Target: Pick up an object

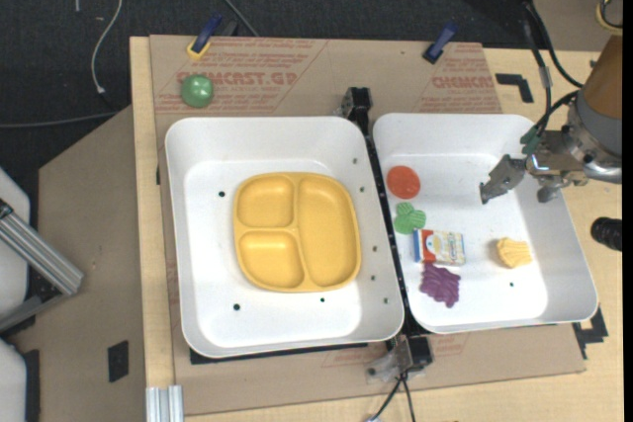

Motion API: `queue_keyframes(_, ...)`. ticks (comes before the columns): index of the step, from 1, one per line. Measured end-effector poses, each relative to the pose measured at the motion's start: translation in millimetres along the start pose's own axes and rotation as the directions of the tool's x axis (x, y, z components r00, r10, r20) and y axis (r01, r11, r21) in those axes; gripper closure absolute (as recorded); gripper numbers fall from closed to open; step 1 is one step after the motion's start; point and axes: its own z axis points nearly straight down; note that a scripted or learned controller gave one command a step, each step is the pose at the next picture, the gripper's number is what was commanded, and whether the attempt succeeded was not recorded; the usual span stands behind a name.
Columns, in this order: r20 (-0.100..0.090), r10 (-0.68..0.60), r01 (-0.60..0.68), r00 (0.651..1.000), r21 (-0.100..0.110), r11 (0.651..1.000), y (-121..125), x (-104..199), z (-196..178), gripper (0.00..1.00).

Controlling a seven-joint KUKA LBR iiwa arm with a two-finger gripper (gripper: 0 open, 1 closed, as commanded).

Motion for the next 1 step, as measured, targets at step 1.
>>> queue_keyframes(1,0.002,-0.003,0.003,1.000,-0.012,1.000,2.2,0.3,-5.8,0.00)
